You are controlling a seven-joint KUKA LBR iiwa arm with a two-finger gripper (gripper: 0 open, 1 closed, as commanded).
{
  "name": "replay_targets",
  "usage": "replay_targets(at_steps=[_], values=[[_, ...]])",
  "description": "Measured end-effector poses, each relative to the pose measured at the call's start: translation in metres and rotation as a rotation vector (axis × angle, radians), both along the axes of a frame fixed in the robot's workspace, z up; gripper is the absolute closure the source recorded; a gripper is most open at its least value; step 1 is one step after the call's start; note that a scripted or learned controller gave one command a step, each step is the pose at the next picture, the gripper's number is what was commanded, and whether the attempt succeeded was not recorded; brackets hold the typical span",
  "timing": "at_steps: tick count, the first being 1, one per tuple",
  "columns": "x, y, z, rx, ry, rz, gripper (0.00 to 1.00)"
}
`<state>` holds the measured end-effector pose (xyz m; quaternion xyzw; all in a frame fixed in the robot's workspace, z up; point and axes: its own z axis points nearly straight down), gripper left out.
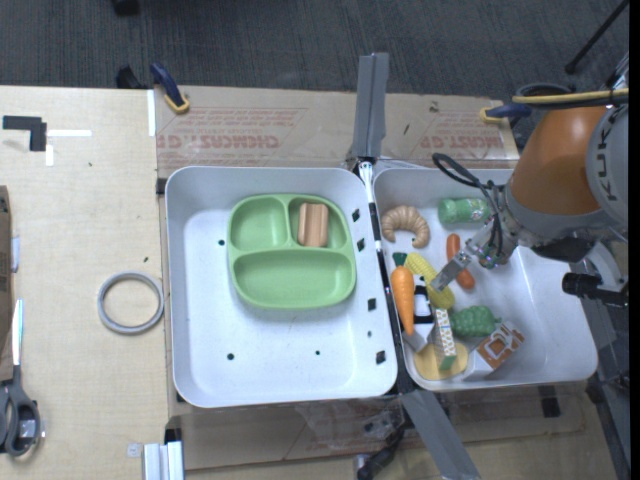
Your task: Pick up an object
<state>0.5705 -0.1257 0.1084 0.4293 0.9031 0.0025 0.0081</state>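
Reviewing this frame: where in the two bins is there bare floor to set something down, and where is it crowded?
Left bin: bare floor in front of and left of the green tray. Right bin: bare strip along its right side, below the gripper. Crowded: its left half, around the carrot, croissant and corn.

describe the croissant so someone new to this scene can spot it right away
Look in the right-hand bin, the one crowded with toy food, then at its upper left area beside the divider. The croissant is the tan, curved crescent lying above the orange carrot. Nothing else there is pale brown and arched.
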Motion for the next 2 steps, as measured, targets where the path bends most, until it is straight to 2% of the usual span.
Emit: replay_targets(at_steps=[1, 2], values=[[0.0006, -0.0011, 0.0093, -0.001, -0.003, -0.005, 1.00], [0.0012, -0.0021, 0.0186, -0.001, -0.006, -0.008, 1.00]])
